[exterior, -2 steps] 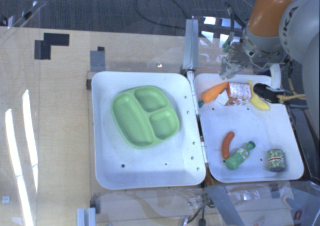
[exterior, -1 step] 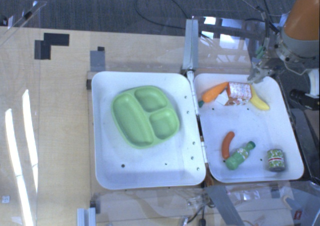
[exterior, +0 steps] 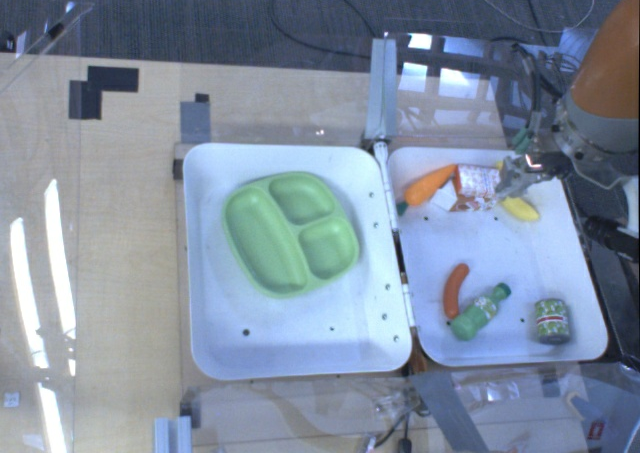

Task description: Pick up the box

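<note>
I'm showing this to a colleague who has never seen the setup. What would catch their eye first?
Probably the big green divided plate, alone in the middle of the left bin. Next, the clutter in the right bin: a carrot and a box at the far edge with the gripper right beside the box, and a sausage, green bottle and can nearer the front.

No text can be read with certainty. The box (exterior: 476, 187), in the upper part of the right bin (exterior: 575, 271), has red and white print, and the can (exterior: 551, 321) at lower right has a green and red label, both too blurred to read.
</note>
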You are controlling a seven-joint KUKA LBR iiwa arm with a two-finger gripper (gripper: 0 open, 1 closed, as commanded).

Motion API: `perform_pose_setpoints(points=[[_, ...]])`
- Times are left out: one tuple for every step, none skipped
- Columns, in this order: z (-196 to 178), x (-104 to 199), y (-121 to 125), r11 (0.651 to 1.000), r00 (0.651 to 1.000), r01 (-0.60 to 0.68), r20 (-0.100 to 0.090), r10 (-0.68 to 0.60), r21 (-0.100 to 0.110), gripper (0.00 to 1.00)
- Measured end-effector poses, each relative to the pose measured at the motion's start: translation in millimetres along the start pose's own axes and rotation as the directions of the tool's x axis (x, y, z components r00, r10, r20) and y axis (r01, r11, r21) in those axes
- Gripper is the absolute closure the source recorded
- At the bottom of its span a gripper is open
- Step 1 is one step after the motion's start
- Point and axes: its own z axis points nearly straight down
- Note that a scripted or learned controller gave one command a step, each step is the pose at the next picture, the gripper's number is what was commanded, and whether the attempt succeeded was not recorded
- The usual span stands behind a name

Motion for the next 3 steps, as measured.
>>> perform_pose_setpoints(points=[[-12.3, 98.2, 4.8, 0.981, 0.981, 0.192, -0.001, -0.192, -0.002, 1.0], [1.5, 65.8, -42.6, 0.985, 0.985, 0.17, -0.001, -0.17, 0.0, 1.0], [5.6, 59.3, 13.1, 0.998, 0.998, -0.068, -0.001, 0.068, 0.001, 1.0]])
